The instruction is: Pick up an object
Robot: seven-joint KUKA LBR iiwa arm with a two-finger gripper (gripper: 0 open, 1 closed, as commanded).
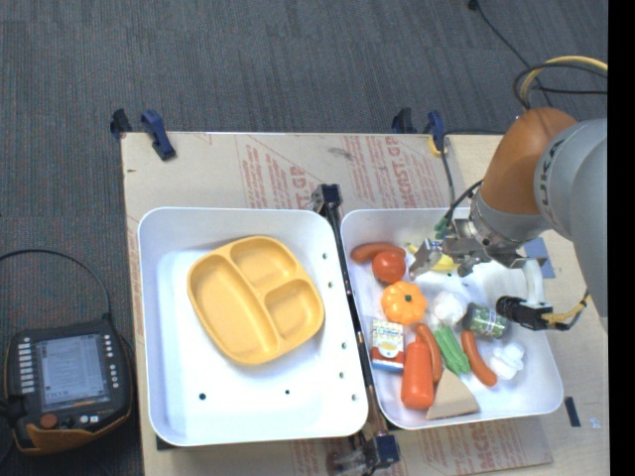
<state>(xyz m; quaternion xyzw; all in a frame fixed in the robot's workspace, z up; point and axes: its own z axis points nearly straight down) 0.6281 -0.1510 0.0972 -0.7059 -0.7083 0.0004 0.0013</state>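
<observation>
Above the right bin (552, 390), the gripper (444, 251) is hovering near the tomato (389, 265), its grip state indiscernible, presumably seeking a graspable object.

Setting: robotics lab, test cell. Evidence as seen from the overhead camera:

My bench (248, 162) is a plain board printed with reversed red lettering, fixed at its far edge by blue clamps (156, 132), standing on grey office-type carpet (248, 48). Two shallow white bins sit side by side on it: the left bin (159, 266) carries a yellow divided plate (256, 298), the right bin (541, 390) a heap of plastic toy food. At the lower left of the frame a teach pendant (67, 377) with a lit screen lies on the carpet, its black cable looped above it. My grey arm (556, 181), orange band above the wrist, enters from the right, trailing yellow and black cables (556, 67).
</observation>
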